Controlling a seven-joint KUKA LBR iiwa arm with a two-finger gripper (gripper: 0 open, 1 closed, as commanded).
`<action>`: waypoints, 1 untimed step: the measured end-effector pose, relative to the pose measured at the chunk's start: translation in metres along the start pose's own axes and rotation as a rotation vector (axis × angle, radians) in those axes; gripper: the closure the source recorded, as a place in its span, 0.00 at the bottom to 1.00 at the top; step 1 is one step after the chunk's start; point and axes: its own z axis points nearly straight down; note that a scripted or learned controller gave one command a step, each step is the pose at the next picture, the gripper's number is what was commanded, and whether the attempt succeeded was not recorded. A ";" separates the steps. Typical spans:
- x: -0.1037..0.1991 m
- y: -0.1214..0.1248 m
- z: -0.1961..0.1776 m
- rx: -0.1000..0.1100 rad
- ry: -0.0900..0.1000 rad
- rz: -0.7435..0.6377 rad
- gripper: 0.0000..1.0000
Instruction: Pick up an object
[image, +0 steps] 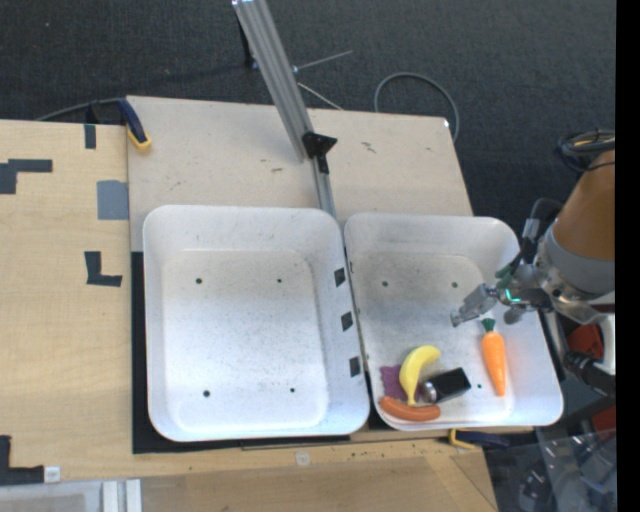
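1. The arm (585, 235) comes in from the right side, grey with an orange part above the wrist, and its gripper (478, 306) hangs over the right bin (420, 235), near the right wall.
2. The fingers (466, 313) are grey and point to the left; they look narrow and nothing shows between them — the gap itself is too small to judge well.
3. A carrot (494, 362) lies in the right bin just below the gripper, orange with a green top, close to it but not held.
4. At the front of this bin lies a small group: a yellow banana (417, 368), a black block (450, 384) touching it, a red sausage (408, 409) by the front rim, and a purple piece (388, 380) partly hidden under the banana.
5. The left bin (240, 320) stands just beside the right one on the counter (60, 300) — their walls touch in the middle.
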 end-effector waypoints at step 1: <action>-0.002 0.001 0.044 0.005 0.000 0.001 0.00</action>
